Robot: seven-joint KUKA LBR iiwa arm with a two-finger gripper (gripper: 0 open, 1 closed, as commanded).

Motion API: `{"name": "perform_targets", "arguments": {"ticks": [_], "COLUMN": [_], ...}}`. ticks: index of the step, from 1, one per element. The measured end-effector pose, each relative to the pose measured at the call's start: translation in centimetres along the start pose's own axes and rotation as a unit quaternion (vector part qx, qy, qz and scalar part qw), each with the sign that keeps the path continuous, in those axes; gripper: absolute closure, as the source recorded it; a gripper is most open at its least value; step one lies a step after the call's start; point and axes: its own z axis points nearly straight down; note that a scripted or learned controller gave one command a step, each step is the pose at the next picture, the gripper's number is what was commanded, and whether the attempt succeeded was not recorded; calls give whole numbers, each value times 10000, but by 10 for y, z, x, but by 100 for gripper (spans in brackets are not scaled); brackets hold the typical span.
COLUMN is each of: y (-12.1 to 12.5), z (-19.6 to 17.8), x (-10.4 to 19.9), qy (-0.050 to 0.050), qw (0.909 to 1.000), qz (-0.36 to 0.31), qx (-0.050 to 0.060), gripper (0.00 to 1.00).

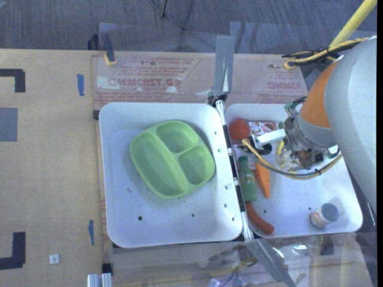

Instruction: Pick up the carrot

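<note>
The bench (48, 160) carries two shallow white bins side by side. The left bin (119, 214) holds a green divided plate (172, 158), three compartments, lying slightly toward the bin's 12 o'clock side and turned at an angle.

The right bin (293, 211) holds the clutter. The carrot (263, 179) lies near the bin's 9 o'clock side, its thick end toward 12 o'clock and its point toward 6 o'clock. Just beside it at 9 o'clock, hard against the bin wall, lies a green bottle-like object (247, 180), roughly parallel to the carrot. At the carrot's 6 o'clock a reddish sausage-shaped item (260, 220) lies along the lower left corner of the bin. At its 11 o'clock sits a red round object (240, 128), with a small printed packet (262, 127) just beside that. A small can-like object with a grey top (325, 214) stands well apart, toward the bin's 5 o'clock corner.

The grey arm with its orange band (317, 103) reaches in from 3 o'clock, over the upper part of the right bin. The gripper (294, 154) hangs at the carrot's 2 o'clock, near it but apart, amid cables and fittings; whether it is wide or narrow cannot be told. The carrot rests on the bin floor, not held.
</note>
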Motion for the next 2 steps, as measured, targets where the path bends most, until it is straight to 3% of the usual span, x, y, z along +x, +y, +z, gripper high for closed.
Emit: {"name": "perform_targets", "arguments": {"ticks": [1,2], "y": [0,-15], "z": [0,19], "x": [0,-28], "qy": [-2,-120], "qw": [10000,9992], "qz": [0,385], "qx": [2,66], "gripper": [0,0]}}
